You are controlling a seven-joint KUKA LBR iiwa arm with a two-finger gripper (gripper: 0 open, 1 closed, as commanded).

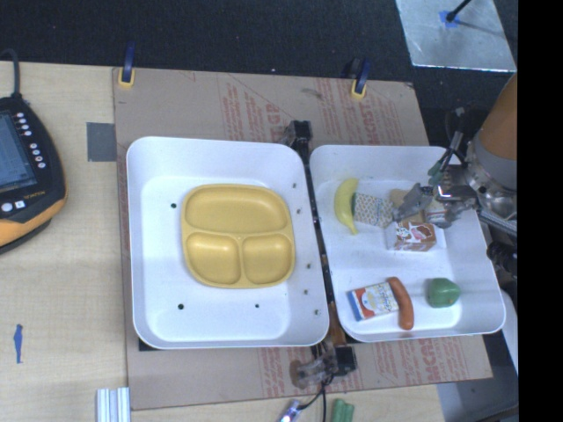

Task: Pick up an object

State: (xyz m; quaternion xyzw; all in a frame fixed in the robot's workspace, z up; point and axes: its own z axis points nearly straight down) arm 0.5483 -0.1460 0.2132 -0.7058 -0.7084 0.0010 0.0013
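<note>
Right bin [493, 319]: white, shallow, its far right side partly covered by the arm.

End effector [420, 202]: dark metal, reaching in over the upper part of the right bin; the arm behind it is cut off at the frame's right. Whether it is spread or pressed together cannot be told, as its tip blurs into the packets beneath.

Patterned packet [370, 208]: small, grey and white, just left of the end effector; print unreadable.

Banana [346, 204]: yellow, further left of the end effector, beyond the patterned packet, close to the bin's left wall.

Red-and-white packet [413, 235]: flat, directly below the end effector, near or touching it; contact cannot be judged.

Boxed item [373, 300]: red, white and blue carton, well below the end effector, label too small to read.

Sausage [402, 301]: reddish-brown, lying against the carton's right edge.

Green object [442, 292]: rounded, below and slightly right of the end effector; kind uncertain.

Left bin [145, 236]: far left of the end effector, holding a yellow divided tray [237, 234] with three compartments.

Pendant [22, 178]: orange and black controller on the desk [62, 323], cut off at the left edge.
</note>
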